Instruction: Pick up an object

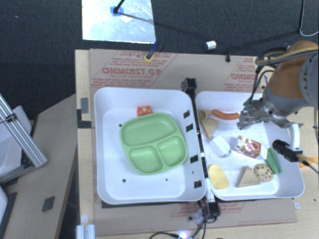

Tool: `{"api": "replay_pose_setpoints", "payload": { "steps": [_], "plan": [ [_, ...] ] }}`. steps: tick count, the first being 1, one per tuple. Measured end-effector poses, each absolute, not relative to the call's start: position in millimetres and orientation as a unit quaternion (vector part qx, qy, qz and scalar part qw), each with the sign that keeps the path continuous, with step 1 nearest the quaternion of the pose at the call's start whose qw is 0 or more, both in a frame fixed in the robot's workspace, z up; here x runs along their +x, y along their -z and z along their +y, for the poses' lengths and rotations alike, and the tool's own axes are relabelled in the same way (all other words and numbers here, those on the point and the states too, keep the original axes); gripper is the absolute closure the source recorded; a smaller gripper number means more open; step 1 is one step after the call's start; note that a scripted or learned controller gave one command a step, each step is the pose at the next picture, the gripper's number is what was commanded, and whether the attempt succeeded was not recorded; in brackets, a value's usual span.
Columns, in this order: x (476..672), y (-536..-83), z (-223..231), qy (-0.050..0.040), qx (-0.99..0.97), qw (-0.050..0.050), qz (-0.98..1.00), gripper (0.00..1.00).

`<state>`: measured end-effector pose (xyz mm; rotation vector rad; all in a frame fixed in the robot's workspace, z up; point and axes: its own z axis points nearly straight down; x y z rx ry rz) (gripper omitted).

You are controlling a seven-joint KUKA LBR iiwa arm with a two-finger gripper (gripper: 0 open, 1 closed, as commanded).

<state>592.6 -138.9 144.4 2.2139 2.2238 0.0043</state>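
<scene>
White plastic makes up both shallow bins on the bench. The left bin (107,133) carries a pale green three-compartment tray (152,142), lying flat near the middle, with a small orange-red block (144,111) touching its far edge. To my eye that tray is a spot for setting things down, while the loose pieces sit in the right bin (294,183).

Those pieces are scattered apart, which should leave room to close around any one of them: an orange-red sausage shape (225,115) near the far wall, a tan wedge (209,128) just beside the divider, a small white rounded block (219,145), a brown and white wrapped packet (248,147), a yellow oval piece (218,177), a tan triangular slice (246,177), a round speckled biscuit (262,172) and a green strip (273,160).

Reaching in from the right, the grey arm with its orange band (291,78) hangs its metal gripper (250,118) over the far part of the right bin, between the sausage and the packet. I cannot tell how its jaws stand from here. Nothing appears lifted; the sausage or the packet looks the likeliest target.
</scene>
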Motion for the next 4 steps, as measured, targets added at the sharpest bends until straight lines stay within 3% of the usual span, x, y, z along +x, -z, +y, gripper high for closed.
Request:
{"api": "replay_pose_setpoints", "payload": {
  "steps": [1, 2, 4],
  "plan": [
    [594.0, -209, -140, -0.0022, 0.705, 0.003, 0.709, 1.0],
    [595.0, -225, -140, -0.001, 0.705, 0.001, 0.709, 1.0],
    [528.3, -221, -52, 0.0, 0.704, -0.001, 0.71, 1.0]
  ]
}}
